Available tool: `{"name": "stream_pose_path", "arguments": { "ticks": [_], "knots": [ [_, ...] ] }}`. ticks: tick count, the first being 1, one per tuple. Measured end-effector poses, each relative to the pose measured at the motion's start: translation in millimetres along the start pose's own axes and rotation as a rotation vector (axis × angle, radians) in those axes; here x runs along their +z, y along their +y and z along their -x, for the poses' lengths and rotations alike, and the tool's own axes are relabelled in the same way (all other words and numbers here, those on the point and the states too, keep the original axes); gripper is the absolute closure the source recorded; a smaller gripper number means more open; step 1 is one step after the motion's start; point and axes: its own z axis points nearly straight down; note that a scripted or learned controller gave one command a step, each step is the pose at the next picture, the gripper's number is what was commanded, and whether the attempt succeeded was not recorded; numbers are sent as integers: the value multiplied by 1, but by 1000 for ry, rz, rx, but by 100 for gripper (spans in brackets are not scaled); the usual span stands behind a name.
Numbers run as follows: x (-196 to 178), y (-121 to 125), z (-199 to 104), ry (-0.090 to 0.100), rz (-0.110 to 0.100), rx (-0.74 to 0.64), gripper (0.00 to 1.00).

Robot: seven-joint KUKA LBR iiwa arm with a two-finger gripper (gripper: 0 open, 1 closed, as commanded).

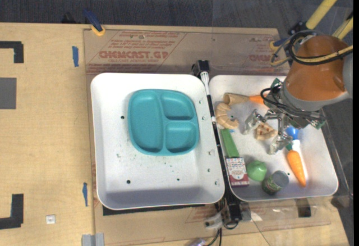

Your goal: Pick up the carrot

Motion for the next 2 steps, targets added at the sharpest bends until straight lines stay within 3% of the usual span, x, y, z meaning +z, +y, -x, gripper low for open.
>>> {"name": "stream_pose_path", "arguments": {
  "ticks": [1, 2],
  "knots": [
    [3, -60, 51, -1, -2, 67, 0],
    [-11, -60, 53, -11, -5, 71, 100]
  ]
}}
